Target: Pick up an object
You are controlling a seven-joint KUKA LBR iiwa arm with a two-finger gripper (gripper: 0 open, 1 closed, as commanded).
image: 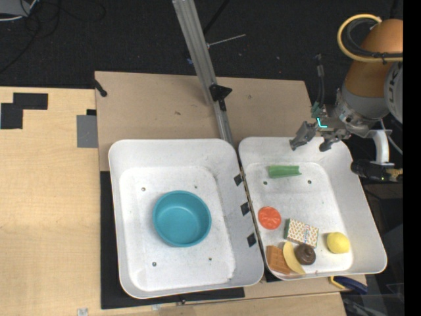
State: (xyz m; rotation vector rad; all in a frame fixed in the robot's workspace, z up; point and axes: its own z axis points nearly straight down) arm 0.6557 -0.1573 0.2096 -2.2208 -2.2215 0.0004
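No legible text, label, brand, number or sign can be made out anywhere in the camera view. A fine printed pattern is seen on the small square packet [302, 232] in the right bin [368, 226], but nothing on it can be read.

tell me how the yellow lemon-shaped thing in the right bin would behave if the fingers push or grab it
The yellow lemon looks rounded and smooth, so it would probably roll or slip out sideways under a push. It lies near the right bin wall, which may stop it. It looks like a toy, so likely light.
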